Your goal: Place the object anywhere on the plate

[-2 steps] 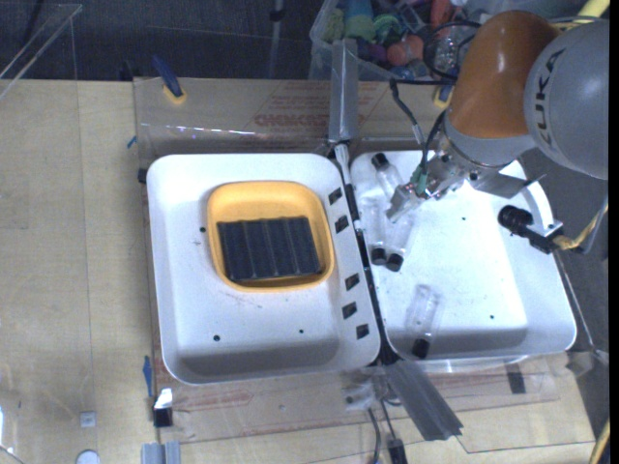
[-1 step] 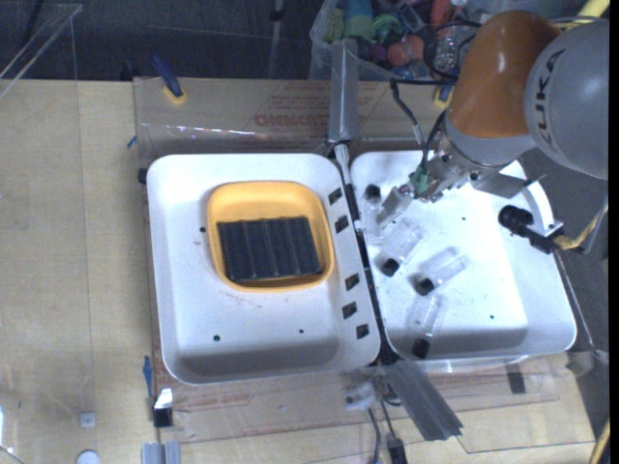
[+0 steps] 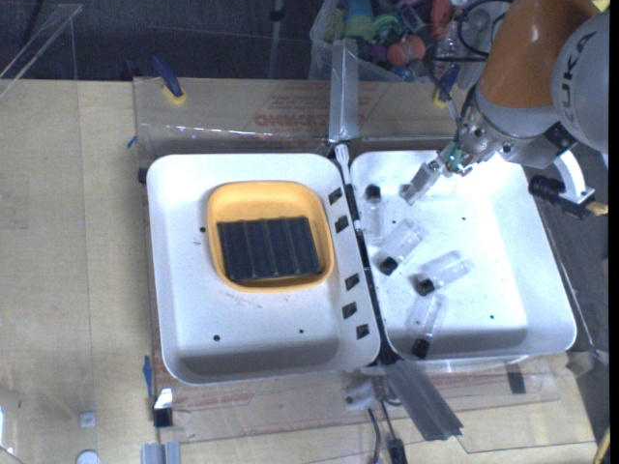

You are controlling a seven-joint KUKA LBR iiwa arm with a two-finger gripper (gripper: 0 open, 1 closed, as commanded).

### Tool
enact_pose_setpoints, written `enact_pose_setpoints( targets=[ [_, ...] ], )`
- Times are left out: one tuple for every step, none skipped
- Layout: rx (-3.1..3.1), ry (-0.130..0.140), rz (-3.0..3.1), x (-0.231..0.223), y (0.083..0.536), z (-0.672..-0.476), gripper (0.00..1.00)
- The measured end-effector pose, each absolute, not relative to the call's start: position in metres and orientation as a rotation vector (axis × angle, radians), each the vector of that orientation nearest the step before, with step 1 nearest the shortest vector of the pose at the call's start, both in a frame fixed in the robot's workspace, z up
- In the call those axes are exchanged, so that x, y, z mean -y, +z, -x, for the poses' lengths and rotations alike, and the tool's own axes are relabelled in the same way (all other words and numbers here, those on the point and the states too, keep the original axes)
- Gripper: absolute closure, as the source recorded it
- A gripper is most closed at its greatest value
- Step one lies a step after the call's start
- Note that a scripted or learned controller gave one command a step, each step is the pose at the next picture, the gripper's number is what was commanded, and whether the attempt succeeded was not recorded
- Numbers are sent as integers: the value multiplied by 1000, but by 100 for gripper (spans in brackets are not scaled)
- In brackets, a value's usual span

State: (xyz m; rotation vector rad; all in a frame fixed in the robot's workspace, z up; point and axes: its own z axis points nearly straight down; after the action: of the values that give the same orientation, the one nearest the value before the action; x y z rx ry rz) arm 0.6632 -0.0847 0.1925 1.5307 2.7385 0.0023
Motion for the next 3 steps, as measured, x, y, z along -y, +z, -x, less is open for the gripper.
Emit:
enact_pose_setpoints(
  targets=[
    [-2906,2,-1172,166,250,-668,0],
    [-3011,1,-864,225,351,-656,0],
    [-3129,3,-235,222,325,-655,0]
  ],
)
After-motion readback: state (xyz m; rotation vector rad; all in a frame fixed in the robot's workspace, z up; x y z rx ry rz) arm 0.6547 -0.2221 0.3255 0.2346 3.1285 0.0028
